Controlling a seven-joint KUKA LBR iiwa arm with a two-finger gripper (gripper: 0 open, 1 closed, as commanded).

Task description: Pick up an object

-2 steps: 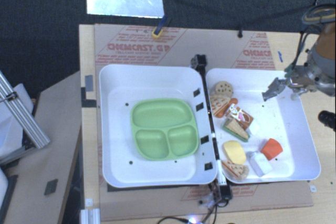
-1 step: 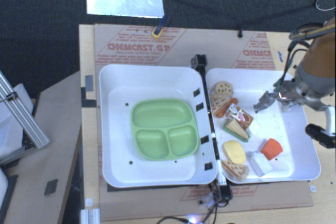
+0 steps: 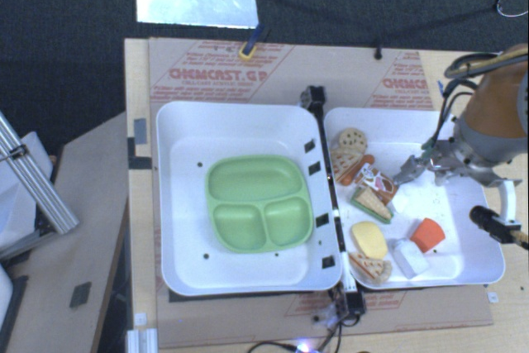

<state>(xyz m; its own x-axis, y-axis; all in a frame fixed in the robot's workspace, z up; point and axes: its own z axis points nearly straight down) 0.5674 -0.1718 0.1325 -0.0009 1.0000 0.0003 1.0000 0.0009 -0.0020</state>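
Observation:
The right bin (image 3: 479, 202) holds several toy foods. A round cookie (image 3: 351, 139) lies at its back left, with a reddish sausage (image 3: 354, 169) just in front of it. A sandwich wedge (image 3: 374, 203) and a small red-and-white piece (image 3: 383, 180) sit near the middle. A yellow piece (image 3: 369, 240), a toast slice (image 3: 370, 268), a white block (image 3: 409, 258) and an orange cup (image 3: 427, 234) lie along the front. My gripper (image 3: 413, 169) hangs low over the bin's middle, just right of the red-and-white piece, with nothing visibly held.
The left bin (image 3: 182, 145) carries a green divided plate (image 3: 258, 202). A black divider with clips (image 3: 324, 178) runs between the bins. The arm's orange band (image 3: 496, 107) stands over the right bin's back right corner. A black part (image 3: 492, 223) juts in at the right rim.

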